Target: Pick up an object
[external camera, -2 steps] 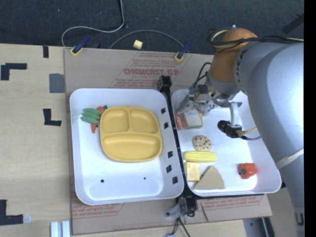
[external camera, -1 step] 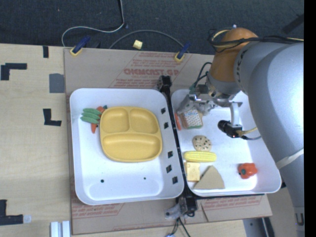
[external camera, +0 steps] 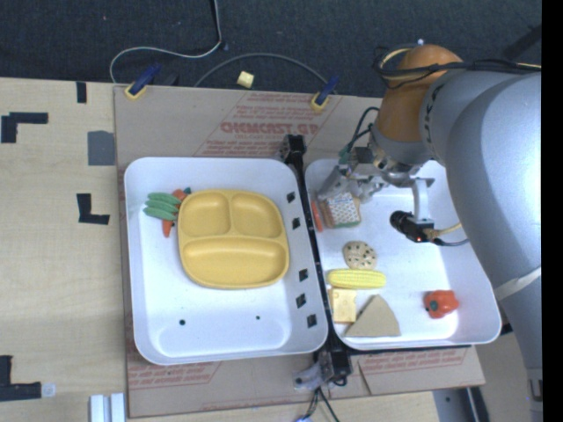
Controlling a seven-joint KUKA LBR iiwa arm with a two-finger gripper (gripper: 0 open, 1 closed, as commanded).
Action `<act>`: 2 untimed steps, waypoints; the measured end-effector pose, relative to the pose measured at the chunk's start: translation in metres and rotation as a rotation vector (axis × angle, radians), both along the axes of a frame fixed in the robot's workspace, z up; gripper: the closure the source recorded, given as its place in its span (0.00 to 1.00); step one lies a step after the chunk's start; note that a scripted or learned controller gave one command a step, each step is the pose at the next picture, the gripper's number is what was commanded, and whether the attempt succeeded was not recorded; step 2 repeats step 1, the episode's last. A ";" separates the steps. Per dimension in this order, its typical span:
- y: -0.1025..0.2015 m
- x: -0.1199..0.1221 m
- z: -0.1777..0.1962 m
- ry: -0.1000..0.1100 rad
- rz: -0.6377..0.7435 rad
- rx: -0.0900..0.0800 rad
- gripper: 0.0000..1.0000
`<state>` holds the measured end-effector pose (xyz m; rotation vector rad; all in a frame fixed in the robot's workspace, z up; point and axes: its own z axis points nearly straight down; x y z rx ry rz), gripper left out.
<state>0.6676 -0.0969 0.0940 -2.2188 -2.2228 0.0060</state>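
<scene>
gripper (external camera: 339, 202) low over waffle piece (external camera: 340, 210), right bin's (external camera: 466, 280) far-left corner | claw state: cannot tell | risk: clipping the divider wall, waffle slipping flat

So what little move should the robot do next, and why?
Probably lower the gripper a little straight down onto the checkered block. It hangs right above that block at the near-left corner of the right bin, and nothing is seen held yet. Whether it lines up exactly is hard to tell.
</scene>
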 end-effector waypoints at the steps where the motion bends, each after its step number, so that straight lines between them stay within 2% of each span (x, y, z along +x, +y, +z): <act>1: 0.083 -0.024 0.098 -0.012 0.001 -0.002 1.00; 2: 0.083 -0.024 0.098 -0.012 0.001 -0.002 1.00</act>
